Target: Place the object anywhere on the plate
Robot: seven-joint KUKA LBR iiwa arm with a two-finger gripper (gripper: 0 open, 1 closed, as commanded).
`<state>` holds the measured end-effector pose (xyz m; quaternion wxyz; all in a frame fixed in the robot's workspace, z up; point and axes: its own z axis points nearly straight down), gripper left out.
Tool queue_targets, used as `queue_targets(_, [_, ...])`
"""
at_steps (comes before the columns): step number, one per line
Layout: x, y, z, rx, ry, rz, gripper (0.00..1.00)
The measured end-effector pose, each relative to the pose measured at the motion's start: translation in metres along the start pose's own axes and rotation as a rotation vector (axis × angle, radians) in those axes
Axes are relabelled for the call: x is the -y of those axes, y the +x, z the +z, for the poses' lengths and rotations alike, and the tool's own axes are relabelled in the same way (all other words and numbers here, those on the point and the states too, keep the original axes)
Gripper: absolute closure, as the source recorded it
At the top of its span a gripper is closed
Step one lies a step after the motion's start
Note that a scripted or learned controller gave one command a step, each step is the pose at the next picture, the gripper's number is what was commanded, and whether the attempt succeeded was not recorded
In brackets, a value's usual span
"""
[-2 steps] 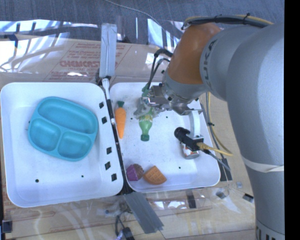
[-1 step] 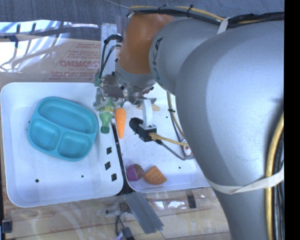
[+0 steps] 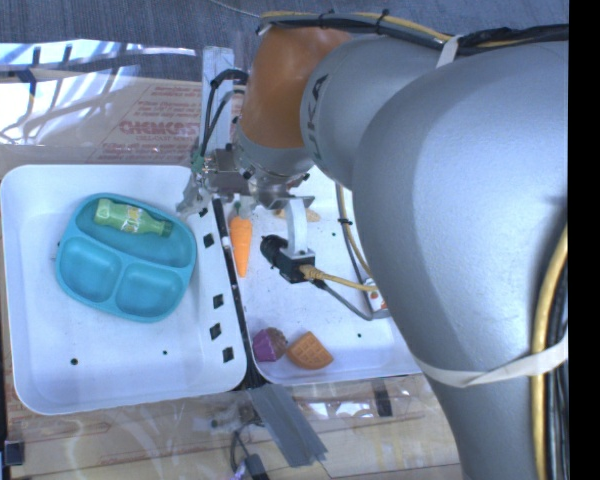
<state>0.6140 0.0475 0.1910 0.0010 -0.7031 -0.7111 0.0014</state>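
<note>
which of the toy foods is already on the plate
The green bottle, lying in the blue plate's top compartment; the carrot is in the right bin.

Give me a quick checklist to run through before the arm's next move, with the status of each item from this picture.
1. Plate is in the left bin: ok. The blue plate lies flat in the left bin.
2. Room on the plate: ok. The green bottle fills the top compartment; both lower ones are free.
3. Carrot within reach: ok. The carrot lies in the right bin, beside the divider, just below the gripper.
4. Carrot held between the fingers: cannot tell.
5. Other items clear of the carrot: ok. The purple piece and the orange wedge lie apart at the near edge.
</note>
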Motion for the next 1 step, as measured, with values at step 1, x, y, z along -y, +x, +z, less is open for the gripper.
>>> queue_targets(1, [0.0437,0.0301,-0.1975,-0.003,-0.014,0.002,0.00])
